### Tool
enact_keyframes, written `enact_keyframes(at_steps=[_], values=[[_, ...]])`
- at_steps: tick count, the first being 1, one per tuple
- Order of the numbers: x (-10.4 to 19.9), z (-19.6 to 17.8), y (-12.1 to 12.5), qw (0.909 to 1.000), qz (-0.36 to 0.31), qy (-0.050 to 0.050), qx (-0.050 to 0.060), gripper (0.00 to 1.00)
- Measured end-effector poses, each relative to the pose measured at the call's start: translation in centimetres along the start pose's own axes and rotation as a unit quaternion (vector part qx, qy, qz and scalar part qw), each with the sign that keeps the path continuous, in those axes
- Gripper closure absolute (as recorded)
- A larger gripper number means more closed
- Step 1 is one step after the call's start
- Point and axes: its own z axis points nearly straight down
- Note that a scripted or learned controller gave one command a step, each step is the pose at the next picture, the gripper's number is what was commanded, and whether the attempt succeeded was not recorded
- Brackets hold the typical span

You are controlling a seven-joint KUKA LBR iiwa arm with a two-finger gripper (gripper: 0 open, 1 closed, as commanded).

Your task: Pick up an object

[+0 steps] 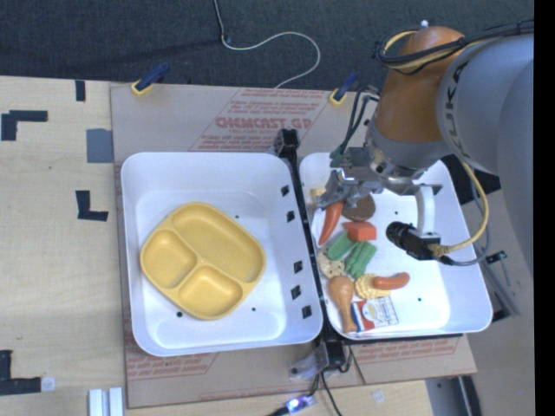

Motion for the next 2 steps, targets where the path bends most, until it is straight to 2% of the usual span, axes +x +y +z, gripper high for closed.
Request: enact_keyframes(at_steps=[1,2], values=[[1.1,-0.9,0.0,1.0000,-0.001,0.000,0.000,1.00],[0.4,1.1,0.1,1.0000,0.000,-0.001,0.001,1.00]])
